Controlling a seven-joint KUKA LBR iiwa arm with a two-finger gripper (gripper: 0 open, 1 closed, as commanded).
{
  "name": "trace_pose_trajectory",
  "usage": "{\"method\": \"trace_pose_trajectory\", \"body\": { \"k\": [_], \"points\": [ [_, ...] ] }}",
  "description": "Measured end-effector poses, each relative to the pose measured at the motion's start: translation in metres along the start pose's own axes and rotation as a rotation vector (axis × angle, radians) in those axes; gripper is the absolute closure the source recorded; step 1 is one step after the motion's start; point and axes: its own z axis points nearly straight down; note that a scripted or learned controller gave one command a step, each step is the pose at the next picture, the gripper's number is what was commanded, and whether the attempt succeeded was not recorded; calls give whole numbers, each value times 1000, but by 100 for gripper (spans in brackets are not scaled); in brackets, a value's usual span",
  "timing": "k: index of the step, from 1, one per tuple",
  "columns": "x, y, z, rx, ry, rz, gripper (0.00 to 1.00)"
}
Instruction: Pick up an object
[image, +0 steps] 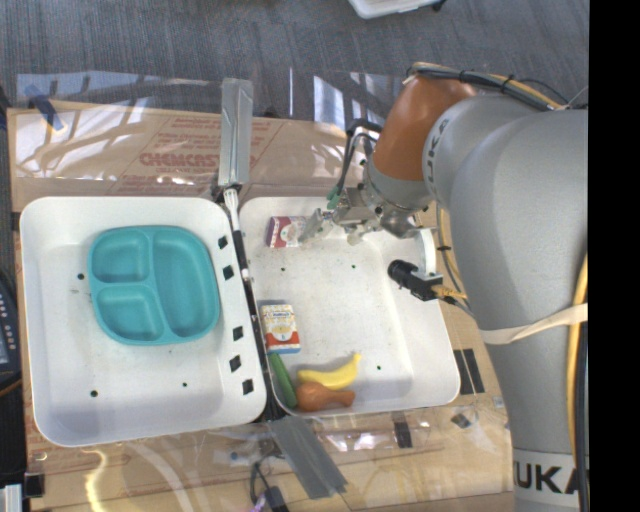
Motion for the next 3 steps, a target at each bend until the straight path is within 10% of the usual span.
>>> {"method": "trace_pose_trajectory", "body": {
  "k": [1,2,3],
  "points": [
    [51,3,31,3,2,-58,0],
    [52,4,20,4,3,-62,100],
    [51,-27,-7,2,1,-56,100]
  ]
}}
